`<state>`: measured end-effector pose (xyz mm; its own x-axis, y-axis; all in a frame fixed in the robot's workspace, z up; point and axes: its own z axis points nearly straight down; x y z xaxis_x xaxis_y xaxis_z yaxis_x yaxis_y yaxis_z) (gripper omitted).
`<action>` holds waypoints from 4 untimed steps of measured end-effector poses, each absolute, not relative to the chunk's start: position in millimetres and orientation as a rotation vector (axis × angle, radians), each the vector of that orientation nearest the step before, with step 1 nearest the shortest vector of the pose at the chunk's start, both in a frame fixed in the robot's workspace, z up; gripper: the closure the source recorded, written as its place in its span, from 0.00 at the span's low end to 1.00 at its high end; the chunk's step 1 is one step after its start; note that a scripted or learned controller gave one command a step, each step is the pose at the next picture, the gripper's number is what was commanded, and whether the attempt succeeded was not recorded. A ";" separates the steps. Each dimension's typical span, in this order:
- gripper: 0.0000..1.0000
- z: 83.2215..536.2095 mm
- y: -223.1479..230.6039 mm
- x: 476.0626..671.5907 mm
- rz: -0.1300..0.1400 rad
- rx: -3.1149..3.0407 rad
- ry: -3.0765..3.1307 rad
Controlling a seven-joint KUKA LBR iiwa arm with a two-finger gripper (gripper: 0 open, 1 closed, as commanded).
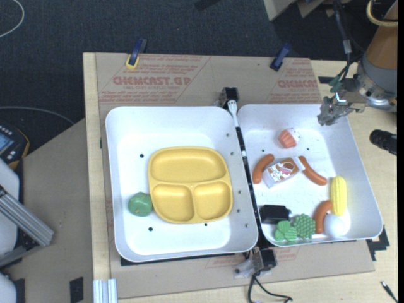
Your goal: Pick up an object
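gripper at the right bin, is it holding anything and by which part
Nothing is held. The gripper sits over the far right corner of the right bin, with no object between its fingers; the toy food lies loose on the bin floor.

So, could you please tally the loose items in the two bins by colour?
Green: 3 — ball, two leafy pieces
Orange: 4 — three sausages, small piece
Yellow: 2 — divided plate, corn
White: 2 — packet, egg
Black: 1 — block
Total: 12
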<state>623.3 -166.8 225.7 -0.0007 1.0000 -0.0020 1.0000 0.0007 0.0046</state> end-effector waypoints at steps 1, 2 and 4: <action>1.00 215.9 -122.1 588.2 -0.003 2.222 2.229; 1.00 212.8 -73.5 552.3 -0.003 2.221 2.230; 1.00 234.5 -32.1 515.3 0.002 2.219 2.223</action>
<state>515.3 -32.1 234.5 -0.0020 1.0000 0.0004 1.0000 0.0020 0.0013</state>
